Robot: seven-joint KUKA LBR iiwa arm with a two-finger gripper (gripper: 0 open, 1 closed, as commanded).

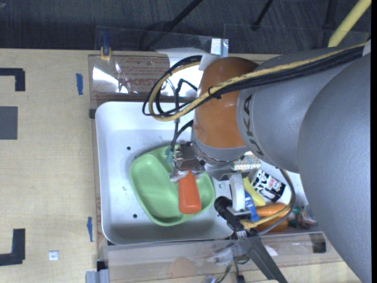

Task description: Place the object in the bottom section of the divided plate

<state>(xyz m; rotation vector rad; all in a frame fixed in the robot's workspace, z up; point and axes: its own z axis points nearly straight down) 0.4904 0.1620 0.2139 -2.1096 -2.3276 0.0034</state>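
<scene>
White bin point(112, 158) holds a green divided plate point(150, 181); claw point(187, 175) (fingers closed) grips an orange object point(189, 196).

Orange object point(189, 196) on green divided plate point(152, 184), white bin point(115, 152).

One green divided plate point(154, 184), one orange object point(189, 196), one white bin point(115, 158)

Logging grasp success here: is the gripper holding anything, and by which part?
Cannot be told. The gripper is at the top end of the orange carrot-shaped object above the green divided plate, but the contact is unclear.
</scene>
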